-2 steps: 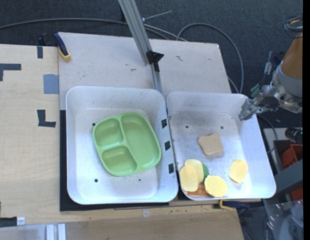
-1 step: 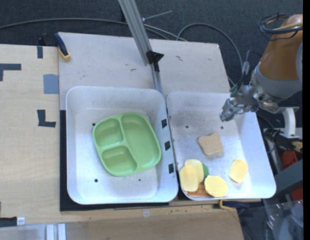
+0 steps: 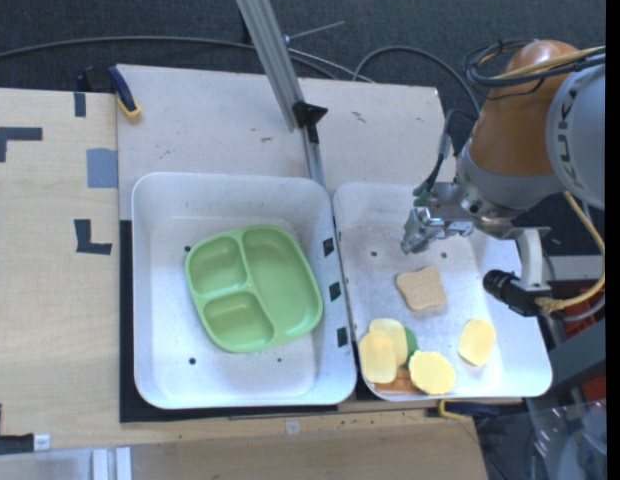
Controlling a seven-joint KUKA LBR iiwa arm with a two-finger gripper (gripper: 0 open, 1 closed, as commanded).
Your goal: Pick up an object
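In the right bin [image 3: 370, 218] lie a tan bread slice [image 3: 421, 289], a pale yellow piece [image 3: 477, 342] at the right, and a cluster at the front: a yellow piece [image 3: 431, 372], an orange-yellow piece [image 3: 378, 356] and a green bit [image 3: 409, 340] behind them. My gripper [image 3: 422, 230] hangs over the upper middle of this bin, just above and behind the bread slice. Nothing shows between its fingers. The grey arm with its orange band [image 3: 520, 118] reaches in from the right.
The left bin [image 3: 155, 268] holds a green compartment tray [image 3: 253, 288]. A slanted metal pole [image 3: 275, 48] runs down to the divider between the bins. Cables loop across the back of the bench. A black fitting [image 3: 505, 288] sits at the right bin's edge.
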